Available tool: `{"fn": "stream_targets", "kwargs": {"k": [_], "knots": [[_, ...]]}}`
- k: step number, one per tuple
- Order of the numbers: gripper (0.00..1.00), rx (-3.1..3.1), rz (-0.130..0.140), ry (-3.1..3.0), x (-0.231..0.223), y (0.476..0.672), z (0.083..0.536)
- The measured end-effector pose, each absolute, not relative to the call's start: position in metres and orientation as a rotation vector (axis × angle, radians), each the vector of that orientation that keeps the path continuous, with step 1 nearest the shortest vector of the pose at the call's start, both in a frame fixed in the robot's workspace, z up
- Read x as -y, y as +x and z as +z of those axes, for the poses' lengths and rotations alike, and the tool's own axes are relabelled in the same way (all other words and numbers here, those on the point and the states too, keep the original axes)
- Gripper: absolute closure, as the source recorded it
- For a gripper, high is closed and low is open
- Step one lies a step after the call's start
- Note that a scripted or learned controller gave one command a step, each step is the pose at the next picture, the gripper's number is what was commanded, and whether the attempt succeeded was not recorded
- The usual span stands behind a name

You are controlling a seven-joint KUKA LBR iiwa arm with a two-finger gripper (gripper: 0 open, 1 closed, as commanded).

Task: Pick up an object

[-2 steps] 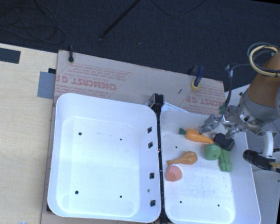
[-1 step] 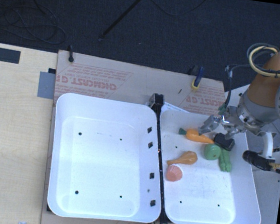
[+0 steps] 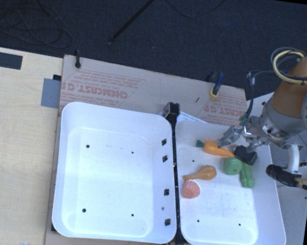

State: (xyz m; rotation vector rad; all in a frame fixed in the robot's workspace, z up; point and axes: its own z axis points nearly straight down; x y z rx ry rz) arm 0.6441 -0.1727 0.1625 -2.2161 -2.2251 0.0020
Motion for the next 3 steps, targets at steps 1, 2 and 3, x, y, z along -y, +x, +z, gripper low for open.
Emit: {"fn": "stream_targets", "kwargs": {"k": [1, 2, 3], "knots": [[0.00, 2.225, 0.002, -2.216, 0.173, 0.644, 0.163], [0.00, 2.222, 0.002, -2.215, 0.133, 0.644, 0.164], [0.00, 2.221, 0.003, -2.214, 0.088, 0.643, 0.150]]}}
